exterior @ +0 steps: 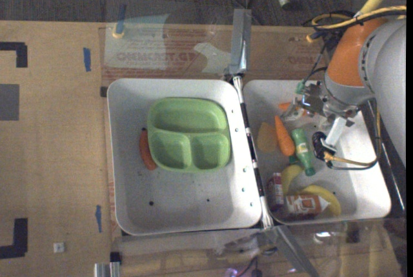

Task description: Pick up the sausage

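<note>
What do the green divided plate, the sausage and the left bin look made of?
Green divided plate: likely molded plastic, matte, uniform colour with soft rounded dividers. Sausage: orange-red, smooth, even colour, probably a plastic or rubber toy; partly tucked beside the plate's left edge. Left bin: white, smooth, rounded corners, probably plastic; small dark holes or rivets dot its floor.

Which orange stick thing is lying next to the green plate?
The sausage in the left bin. It lies against the left edge of the green plate. The carrot is in the right bin, beside the green bottle.
</note>
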Robot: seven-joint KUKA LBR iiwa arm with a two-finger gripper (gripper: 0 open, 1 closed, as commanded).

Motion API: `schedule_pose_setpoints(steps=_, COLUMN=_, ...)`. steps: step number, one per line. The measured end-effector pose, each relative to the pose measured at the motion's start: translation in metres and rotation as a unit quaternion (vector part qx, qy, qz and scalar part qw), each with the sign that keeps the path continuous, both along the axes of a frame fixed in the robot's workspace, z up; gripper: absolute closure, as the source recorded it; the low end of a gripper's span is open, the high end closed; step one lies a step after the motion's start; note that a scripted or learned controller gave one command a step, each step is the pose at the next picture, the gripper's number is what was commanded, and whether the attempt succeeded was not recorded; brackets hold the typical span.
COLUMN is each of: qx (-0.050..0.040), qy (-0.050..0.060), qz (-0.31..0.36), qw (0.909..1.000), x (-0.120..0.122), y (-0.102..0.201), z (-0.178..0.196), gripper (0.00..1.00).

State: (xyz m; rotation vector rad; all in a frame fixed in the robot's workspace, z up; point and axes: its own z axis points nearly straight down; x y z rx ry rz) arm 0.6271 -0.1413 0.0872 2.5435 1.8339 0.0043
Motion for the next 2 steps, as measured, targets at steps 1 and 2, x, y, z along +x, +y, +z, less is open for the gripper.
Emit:
schedule_pose_setpoints(steps=1, qx=0.0089, qy=0.028, qz=-0.096, qw=0.995, x=0.033, y=-0.048, z=-0.003, gripper=0.0)
schedule_pose_setpoints(steps=2, qx=0.0023, qy=0.003, qz=-0.357, qw=0.9341, x=0.004, y=-0.05, z=-0.001, gripper=0.0)
